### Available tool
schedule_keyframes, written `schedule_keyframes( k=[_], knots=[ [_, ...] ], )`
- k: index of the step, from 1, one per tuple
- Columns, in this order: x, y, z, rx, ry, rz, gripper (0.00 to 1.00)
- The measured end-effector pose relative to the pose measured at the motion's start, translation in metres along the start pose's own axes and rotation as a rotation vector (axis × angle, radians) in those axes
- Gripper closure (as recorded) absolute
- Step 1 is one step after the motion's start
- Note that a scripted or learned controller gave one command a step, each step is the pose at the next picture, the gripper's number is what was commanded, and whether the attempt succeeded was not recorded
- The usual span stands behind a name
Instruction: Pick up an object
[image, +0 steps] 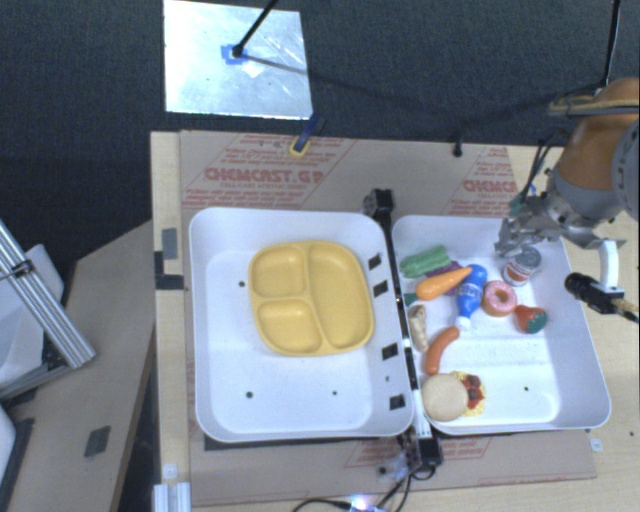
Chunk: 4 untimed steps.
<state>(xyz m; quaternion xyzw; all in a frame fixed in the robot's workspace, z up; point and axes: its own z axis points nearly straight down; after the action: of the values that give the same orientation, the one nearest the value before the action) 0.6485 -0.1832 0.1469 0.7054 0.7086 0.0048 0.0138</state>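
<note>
Dark carpet surrounds a wooden bench (330, 165) on which two shallow white bins are set side by side, joined along a black hinge-like strip. On the floor beyond the bench a square silvery sheet (238, 58) is seen, with a thin black rod crossing it.

From the single slanted overhead camera, the left bin (215, 400) is seen to carry a yellow divided plate (308, 297), which is placed near that bin's middle. All loose items are gathered in the right bin (575, 395), and their places are best given relative to the blue and white bottle (468, 293) (roughly the centre of the cluster). A carrot (441, 283) is laid just left of the bottle, touching it or nearly so, with a green vegetable piece (424, 262) up and left of it. A pink doughnut (498, 298) is found just right of the bottle, and a red and teal piece (530, 319) lies further right. A sausage (440, 349) is placed below the bottle, a pale knobbly piece (417, 323) to its lower left, and a burger (452, 394) well below it.

Up and right of the bottle the gripper (518, 240) is held low over a small round red and white object (519, 268), which is partly covered by it. Whether the fingers are spread or closed cannot be told, and nothing is seen held.
</note>
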Motion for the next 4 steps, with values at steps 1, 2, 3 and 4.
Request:
schedule_keyframes(
  k=[1, 2, 3, 4],
  knots=[
    [-0.005, 0.007, -0.065, 0.017, 0.010, 0.000, 1.00],
    [-0.005, 0.008, -0.079, 0.021, 0.012, -0.001, 1.00],
    [0.040, -0.020, -0.091, 0.025, 0.014, -0.004, 1.00],
    [0.095, -0.046, -0.097, 0.025, 0.015, -0.005, 1.00]
  ],
)
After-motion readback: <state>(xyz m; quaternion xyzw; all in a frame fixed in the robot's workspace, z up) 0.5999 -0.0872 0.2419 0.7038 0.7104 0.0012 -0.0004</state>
